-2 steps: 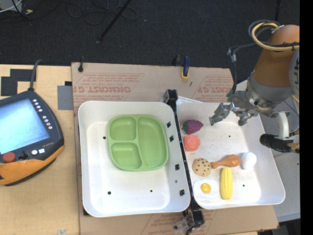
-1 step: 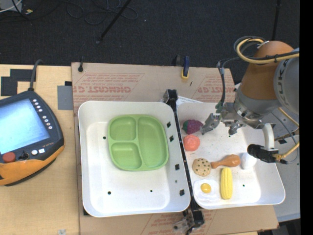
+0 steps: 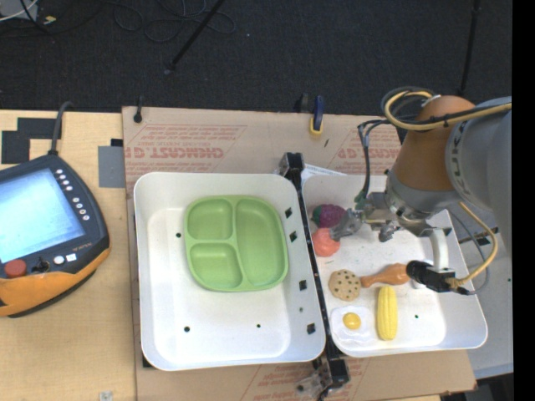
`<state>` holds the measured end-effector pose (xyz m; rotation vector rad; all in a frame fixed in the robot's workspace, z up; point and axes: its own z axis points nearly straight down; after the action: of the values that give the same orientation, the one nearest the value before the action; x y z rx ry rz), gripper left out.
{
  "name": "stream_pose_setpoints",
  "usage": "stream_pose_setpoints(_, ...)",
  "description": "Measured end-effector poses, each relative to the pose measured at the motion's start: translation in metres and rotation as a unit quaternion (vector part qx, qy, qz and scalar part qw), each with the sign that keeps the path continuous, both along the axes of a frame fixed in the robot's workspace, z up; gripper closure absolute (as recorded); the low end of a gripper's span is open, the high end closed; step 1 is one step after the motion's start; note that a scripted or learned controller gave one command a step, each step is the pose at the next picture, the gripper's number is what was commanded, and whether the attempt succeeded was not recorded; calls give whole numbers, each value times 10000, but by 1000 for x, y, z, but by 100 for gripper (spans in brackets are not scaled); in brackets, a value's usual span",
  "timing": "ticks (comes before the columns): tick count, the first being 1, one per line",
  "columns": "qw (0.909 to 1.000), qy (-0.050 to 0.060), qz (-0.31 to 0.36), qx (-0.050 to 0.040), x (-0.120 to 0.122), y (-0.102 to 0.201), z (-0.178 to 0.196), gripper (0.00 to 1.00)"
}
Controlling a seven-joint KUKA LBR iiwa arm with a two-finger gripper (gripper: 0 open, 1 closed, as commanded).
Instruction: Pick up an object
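- Meanwhile, a pink ball (image 3: 324, 242) lies in the right bin (image 3: 468, 328), beside a purple toy (image 3: 331, 215).
- Jaws (image 3: 369, 225) hover just right of both, spread apart, gripping nothing.
- Cookie (image 3: 343, 285), drumstick (image 3: 386, 276), corn (image 3: 386, 312) and egg (image 3: 352, 320) lie nearer.
- Green tray (image 3: 236, 244) fills the left bin (image 3: 167, 324).

2 white bins (image 3: 159, 224); 1 green tray (image 3: 236, 245); 6 toy foods (image 3: 386, 312).

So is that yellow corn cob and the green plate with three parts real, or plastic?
Both look like plastic toys. The yellow corn cob has a smooth, even yellow colour with a slight shine, so it is probably moulded plastic. The green three-part plate is one flat, matte light green with rounded moulded dividers, most likely plastic too.
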<state>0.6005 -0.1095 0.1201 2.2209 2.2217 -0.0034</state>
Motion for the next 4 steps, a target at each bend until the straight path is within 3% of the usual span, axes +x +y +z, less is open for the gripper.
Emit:
stream_pose_setpoints(1,10000,-6,-25,5,-1,-2,-3,0)
stream_pose_setpoints(2,10000,18,-60,12,-2,-4,5,100)
stream_pose_setpoints(4,10000,-16,-10,8,3,-9,110,100)
